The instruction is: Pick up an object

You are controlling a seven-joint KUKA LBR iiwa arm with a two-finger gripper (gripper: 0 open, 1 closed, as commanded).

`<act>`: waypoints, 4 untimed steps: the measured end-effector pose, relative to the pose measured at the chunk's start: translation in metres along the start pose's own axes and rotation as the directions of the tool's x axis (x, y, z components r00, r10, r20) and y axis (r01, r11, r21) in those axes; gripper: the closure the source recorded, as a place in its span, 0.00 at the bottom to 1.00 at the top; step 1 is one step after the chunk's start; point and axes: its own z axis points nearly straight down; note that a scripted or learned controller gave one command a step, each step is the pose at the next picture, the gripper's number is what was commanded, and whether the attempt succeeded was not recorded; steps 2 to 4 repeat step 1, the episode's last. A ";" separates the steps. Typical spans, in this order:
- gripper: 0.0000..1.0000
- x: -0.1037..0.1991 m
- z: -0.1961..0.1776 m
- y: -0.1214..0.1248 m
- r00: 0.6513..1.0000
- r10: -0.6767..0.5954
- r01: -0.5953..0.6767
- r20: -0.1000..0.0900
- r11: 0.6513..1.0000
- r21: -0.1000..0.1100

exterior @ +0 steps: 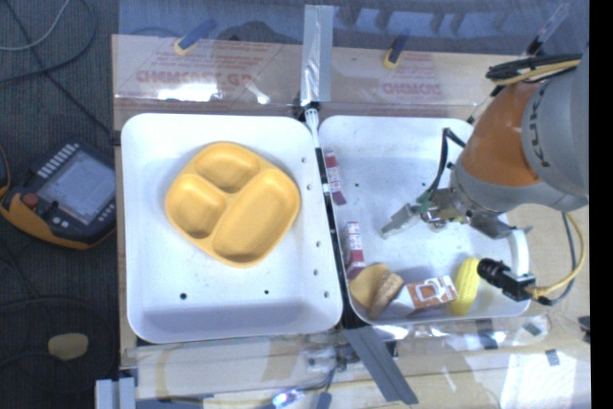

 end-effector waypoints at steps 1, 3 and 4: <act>0.00 -0.046 -0.068 0.031 0.966 0.259 -0.259 0.002 0.966 0.013; 0.00 -0.046 -0.068 0.031 0.966 0.259 -0.259 0.002 0.966 0.013; 0.00 -0.046 -0.068 0.031 0.966 0.259 -0.259 0.002 0.966 0.013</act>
